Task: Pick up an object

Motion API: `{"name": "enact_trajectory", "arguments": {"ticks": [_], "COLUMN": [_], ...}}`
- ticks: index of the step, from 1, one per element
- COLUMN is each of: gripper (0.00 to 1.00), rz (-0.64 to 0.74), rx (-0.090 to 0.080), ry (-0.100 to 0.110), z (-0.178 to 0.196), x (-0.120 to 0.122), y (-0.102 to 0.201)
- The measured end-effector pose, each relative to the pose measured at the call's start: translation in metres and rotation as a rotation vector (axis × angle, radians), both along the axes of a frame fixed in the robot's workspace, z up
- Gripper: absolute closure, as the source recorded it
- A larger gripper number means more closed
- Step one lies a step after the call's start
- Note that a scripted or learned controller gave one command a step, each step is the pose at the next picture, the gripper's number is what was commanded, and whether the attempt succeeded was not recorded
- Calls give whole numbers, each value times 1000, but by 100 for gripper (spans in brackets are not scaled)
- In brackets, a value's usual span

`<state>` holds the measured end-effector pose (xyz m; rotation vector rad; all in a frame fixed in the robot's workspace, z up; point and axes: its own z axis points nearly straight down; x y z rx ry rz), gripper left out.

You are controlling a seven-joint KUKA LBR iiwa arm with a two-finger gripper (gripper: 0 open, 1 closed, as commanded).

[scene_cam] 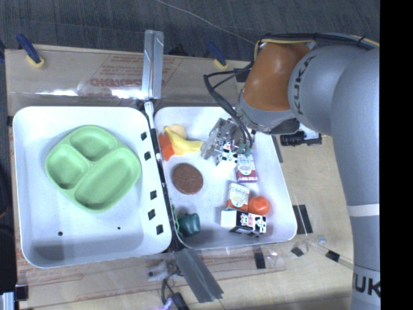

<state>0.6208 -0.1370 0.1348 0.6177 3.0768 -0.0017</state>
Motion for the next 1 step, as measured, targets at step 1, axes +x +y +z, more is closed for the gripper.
{"name": "enact_trajectory", "arguments": {"ticks": [1], "gripper": [100], "rz": [-84], "rx": [1], "ry": [-10], "z": [117], "x": [17], "y": [51]}}
